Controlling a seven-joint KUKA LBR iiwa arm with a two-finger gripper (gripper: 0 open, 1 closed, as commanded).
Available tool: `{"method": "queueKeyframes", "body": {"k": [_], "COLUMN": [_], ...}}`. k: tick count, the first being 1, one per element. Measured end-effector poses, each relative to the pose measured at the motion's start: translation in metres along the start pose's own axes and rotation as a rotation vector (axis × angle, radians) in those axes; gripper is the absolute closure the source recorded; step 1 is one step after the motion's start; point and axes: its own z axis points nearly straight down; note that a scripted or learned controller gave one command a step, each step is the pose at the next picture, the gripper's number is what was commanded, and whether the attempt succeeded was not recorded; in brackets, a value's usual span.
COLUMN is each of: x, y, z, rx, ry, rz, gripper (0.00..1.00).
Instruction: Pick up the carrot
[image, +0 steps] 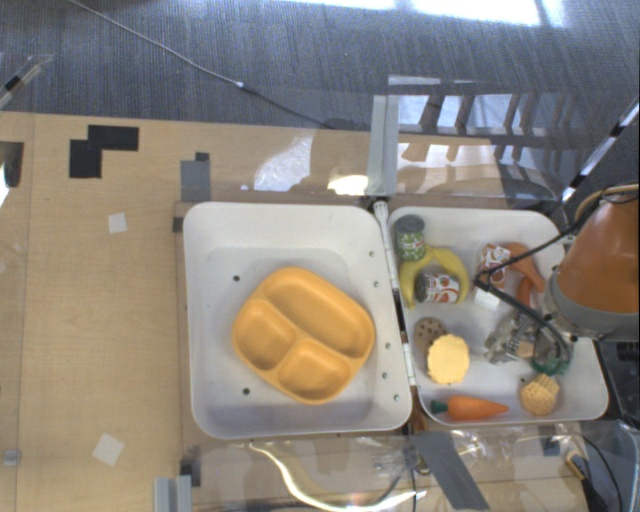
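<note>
Orange carrot (477, 407), green top; yellow divided plate (303, 333); white bins (210, 400); yellow banana (449, 263).

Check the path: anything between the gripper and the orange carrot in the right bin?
Nothing visible. The gripper hangs above the right white bin, and the orange carrot lies at the bin's near edge on bare floor. The round yellow piece and small corn cob flank the gap.

carrot (477, 407) in right bin (590, 405), near gripper (522, 343)
</note>
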Motion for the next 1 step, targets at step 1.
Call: {"method": "queueKeyframes", "body": {"k": [1], "x": [-0.0096], "y": [-0.044], "z": [-0.1547], "rx": [0.004], "ry": [-0.004], "rz": [-0.05], "gripper": [1.0]}}
